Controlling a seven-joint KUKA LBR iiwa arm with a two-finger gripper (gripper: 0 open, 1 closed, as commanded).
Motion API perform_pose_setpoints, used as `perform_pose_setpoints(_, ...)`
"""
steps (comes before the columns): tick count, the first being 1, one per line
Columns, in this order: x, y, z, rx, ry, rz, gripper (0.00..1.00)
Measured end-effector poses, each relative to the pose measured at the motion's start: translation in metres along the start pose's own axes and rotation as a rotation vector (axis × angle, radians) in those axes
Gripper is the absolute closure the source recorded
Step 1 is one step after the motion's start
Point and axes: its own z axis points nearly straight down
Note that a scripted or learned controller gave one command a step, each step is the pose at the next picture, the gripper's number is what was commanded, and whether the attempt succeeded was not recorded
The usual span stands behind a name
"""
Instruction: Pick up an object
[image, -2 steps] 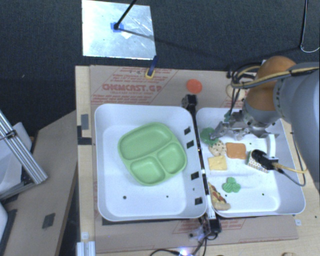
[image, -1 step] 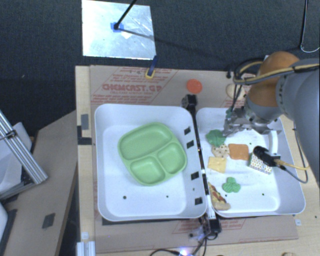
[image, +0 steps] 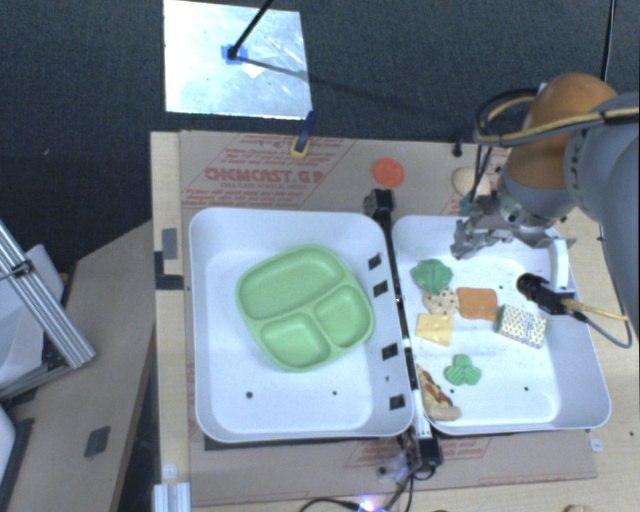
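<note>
Right bin, on the desk: toy foods clustered left of centre — green leafy piece, orange slab, yellow cheese square, patterned blue-white block, green clover piece, pizza slice at the divider. Pincer above the far edge, grip state undeterminable, nothing visibly held. Left bin: green sectioned tray.
</note>
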Motion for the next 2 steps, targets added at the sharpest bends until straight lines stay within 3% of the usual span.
perform_pose_setpoints(1,-0.008,-0.004,-0.055,-0.001,-0.001,0.004,1.00)
perform_pose_setpoints(2,-0.008,-0.002,-0.077,0.003,0.000,0.001,1.00)
